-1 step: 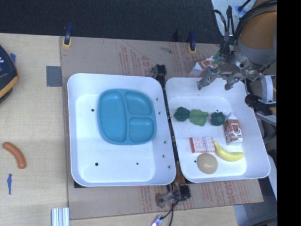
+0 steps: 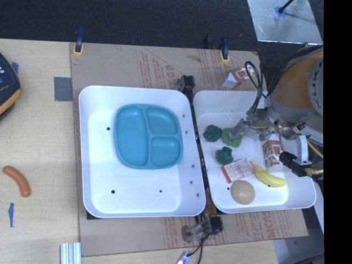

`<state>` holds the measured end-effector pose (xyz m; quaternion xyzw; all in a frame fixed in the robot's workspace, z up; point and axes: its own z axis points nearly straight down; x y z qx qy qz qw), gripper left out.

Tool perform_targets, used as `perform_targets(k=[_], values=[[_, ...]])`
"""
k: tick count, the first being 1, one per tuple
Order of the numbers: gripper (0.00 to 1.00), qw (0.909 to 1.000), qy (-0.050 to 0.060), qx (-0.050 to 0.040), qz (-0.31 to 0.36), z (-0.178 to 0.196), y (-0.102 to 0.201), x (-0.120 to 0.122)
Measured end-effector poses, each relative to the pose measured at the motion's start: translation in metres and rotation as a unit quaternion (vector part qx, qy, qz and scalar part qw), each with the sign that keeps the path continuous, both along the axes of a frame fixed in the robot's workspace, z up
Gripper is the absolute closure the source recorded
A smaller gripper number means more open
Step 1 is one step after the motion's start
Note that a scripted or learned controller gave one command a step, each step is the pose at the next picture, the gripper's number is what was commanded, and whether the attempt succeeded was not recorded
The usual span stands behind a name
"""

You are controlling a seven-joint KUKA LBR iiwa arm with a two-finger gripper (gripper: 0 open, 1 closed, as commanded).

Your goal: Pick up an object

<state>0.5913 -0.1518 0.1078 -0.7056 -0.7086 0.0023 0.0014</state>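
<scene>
Camera view showed the pincer (image 2: pixel 240 130) low in the right bin (image 2: pixel 212 197), its tip beside a light green piece (image 2: pixel 233 141); whether it was open or closed, or gripping anything, could not be told. Around it lay a dark green lump (image 2: pixel 212 132), another dark green lump (image 2: pixel 224 155), a red-and-white packet (image 2: pixel 236 170), a banana (image 2: pixel 268 176), a tan ball (image 2: pixel 242 192) and a brown packet (image 2: pixel 272 152). The left bin (image 2: pixel 99 197) held a blue divided plate (image 2: pixel 148 135). A sausage (image 2: pixel 17 180) lay on the desk (image 2: pixel 33 131), well apart at far left.
</scene>
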Motion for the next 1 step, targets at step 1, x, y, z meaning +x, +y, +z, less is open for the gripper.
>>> perform_targets(k=[1], values=[[0.0,1.0,0.0,0.0005,0.001,-0.0164,0.0526,-0.049]])
